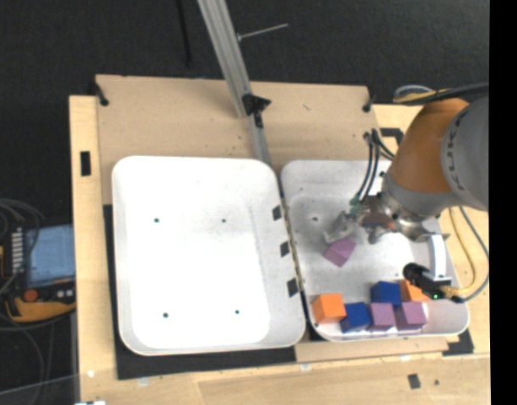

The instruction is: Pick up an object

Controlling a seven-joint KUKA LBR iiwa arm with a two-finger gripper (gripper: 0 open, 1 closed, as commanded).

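The light was even and rather bright from above. The left bin (195,251) was almost pure white, so its surface detail was washed out, and the right bin (313,188) looked a little greyer. The floor around the bench (85,226) stayed very dark. Shadows were soft and short. The whole picture was slightly grainy and not very sharp, especially near the arm (439,154).

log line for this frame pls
arm: over right bin | gripper: above purple block | grasp: unconfirmed | other blocks: near edge
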